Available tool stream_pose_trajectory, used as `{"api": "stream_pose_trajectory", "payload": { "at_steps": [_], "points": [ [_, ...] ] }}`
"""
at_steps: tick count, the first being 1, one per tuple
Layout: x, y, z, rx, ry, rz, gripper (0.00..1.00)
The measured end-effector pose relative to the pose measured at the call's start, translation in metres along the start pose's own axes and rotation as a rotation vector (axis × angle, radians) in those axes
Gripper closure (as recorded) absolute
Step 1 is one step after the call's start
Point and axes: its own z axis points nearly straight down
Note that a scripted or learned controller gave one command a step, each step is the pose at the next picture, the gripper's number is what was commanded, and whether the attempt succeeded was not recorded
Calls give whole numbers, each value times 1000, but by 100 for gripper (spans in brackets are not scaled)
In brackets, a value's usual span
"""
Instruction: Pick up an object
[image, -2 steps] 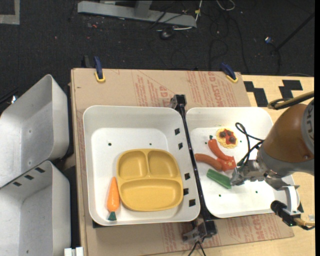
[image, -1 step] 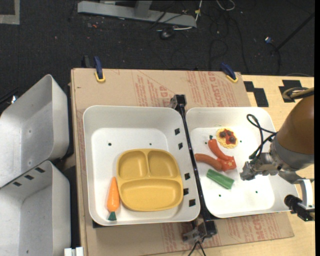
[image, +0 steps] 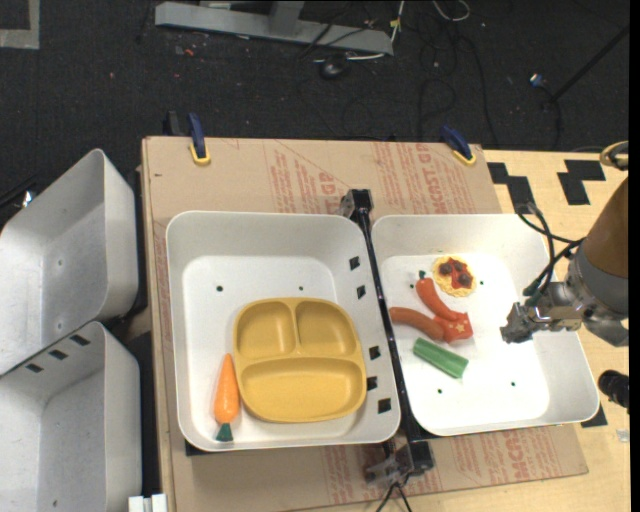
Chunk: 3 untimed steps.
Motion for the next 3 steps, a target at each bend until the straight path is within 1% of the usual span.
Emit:
{"api": "stream_pose_trajectory", "payload": {
  "at_steps": [1,2,3],
  "points": [
    [0,1,-22,3,1,0,100],
    [45,16,-29,6,4,-4,100],
    [105,34,-32,6,5,-6,100]
  ]
}}
